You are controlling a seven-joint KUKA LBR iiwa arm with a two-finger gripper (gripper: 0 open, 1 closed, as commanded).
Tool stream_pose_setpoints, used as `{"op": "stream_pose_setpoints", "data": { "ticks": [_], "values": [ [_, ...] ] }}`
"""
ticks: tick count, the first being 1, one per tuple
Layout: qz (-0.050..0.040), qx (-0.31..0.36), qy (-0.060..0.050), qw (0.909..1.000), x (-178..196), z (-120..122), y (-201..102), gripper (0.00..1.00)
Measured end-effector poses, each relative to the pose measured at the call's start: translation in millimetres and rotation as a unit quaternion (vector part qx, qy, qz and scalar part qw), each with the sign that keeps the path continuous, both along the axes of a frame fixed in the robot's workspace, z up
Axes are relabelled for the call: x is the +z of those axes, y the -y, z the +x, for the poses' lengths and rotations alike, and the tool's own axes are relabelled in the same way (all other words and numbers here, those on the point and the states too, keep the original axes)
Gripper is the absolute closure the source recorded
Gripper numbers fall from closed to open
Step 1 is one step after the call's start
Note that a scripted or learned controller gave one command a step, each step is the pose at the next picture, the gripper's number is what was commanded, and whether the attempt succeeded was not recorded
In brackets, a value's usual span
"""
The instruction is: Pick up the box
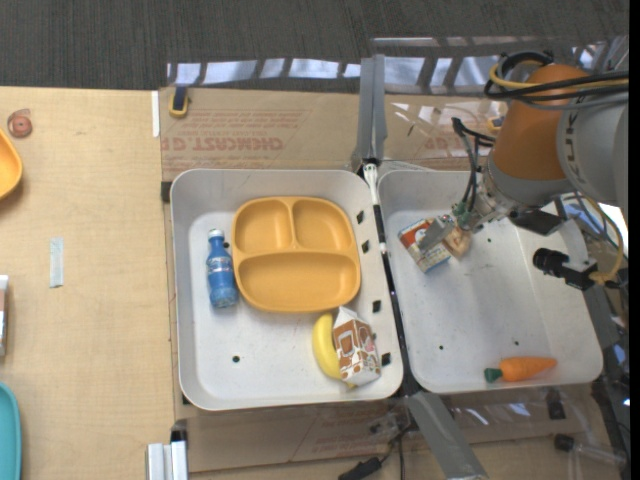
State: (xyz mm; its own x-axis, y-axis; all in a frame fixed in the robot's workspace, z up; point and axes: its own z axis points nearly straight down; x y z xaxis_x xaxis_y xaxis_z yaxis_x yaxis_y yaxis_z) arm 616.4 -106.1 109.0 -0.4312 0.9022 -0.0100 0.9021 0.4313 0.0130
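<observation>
1. Two white bins sit side by side; the left bin (190, 298) holds a yellow divided plate (297, 253), a blue bottle (220, 268), a banana (324, 346) and a small carton (355, 348) leaning at its lower edge.
2. In the right bin (500, 308), the box (425, 243), red and white, lies tilted in the upper left part, near the wall between the bins.
3. At centre right of the frame, the gripper (458, 240) is low, touching or just beside the box's right edge; whether it is open or closed on the box I cannot tell.
4. My judgement: the arm is low at the box because this is the grasp attempt, but a hold is not confirmed.
5. An orange carrot (522, 369) lies at the right bin's lower edge, well apart from the box.
</observation>
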Motion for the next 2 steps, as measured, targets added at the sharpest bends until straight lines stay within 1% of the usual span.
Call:
{"op": "stream_pose_setpoints", "data": {
  "ticks": [1, 2],
  "values": [
    [0.0015, -0.081, -0.001, 0.9967, -9, 18, -4, 0.0],
    [-0.0005, -0.08, 0.003, 0.9968, 2, 20, -2, 1.0]
  ]
}}
